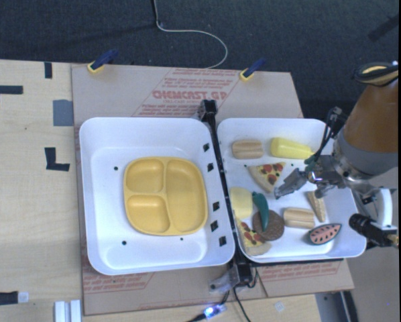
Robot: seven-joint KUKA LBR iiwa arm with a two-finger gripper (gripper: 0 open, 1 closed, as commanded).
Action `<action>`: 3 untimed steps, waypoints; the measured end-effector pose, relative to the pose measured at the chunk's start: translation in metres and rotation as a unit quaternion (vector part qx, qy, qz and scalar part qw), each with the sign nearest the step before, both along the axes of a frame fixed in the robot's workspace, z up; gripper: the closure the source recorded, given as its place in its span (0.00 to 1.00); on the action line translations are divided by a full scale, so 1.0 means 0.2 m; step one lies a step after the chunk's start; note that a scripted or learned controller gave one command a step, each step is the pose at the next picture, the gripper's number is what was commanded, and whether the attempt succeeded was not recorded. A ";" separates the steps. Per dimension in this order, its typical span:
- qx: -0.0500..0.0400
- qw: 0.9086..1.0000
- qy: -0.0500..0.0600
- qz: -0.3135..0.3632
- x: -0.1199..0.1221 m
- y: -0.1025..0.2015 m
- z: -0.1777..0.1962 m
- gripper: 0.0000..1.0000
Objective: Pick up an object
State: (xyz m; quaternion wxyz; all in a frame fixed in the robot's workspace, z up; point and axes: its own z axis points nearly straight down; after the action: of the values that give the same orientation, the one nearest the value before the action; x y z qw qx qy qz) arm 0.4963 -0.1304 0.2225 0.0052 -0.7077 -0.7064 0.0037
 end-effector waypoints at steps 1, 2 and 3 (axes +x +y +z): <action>-0.001 1.000 -0.005 0.001 0.01 0.00 0.03 0.00; 0.000 1.000 -0.003 0.001 -0.03 -0.03 -0.22 0.00; 0.000 1.000 -0.003 0.002 -0.02 0.02 -0.48 0.00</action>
State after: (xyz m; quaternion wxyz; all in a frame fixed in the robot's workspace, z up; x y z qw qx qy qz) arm 0.4927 -0.1260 0.1273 0.0035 -0.7066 -0.7076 0.0019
